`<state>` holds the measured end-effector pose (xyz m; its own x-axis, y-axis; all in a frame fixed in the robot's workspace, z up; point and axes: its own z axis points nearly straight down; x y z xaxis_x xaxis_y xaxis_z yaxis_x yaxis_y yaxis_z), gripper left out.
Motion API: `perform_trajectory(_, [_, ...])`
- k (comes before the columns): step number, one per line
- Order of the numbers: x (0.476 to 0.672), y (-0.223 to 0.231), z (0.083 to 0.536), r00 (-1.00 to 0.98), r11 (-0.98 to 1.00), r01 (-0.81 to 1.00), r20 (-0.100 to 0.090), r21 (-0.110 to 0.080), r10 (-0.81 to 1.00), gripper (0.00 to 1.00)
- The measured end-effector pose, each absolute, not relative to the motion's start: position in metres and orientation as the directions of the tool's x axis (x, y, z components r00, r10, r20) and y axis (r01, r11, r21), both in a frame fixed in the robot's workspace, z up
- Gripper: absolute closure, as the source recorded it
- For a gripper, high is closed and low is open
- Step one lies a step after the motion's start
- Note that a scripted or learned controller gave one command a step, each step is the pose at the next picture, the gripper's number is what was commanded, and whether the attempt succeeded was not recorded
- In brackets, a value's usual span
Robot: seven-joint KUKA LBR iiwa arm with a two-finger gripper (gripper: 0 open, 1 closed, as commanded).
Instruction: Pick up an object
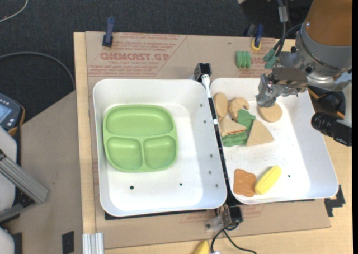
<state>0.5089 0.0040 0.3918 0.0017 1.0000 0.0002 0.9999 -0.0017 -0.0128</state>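
Over the right bin [313, 152] I see my gripper [267, 99] low beside a round tan piece [271, 113], near the pile of toy food [239, 121]. Nothing visibly sits between its fingers; whether they are apart I cannot tell.

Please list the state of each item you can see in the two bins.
Green divided tray: upright in left bin.
Toy corn cob: lying beside orange piece.
Round tan disc: flat, under claw.
Sandwich pile: heaped against divider.
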Motion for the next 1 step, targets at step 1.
perform_trajectory(1, [0.4777,0.0653,0.3889,-0.006,0.006,1.0,0.001,-0.004,1.0,1.0])
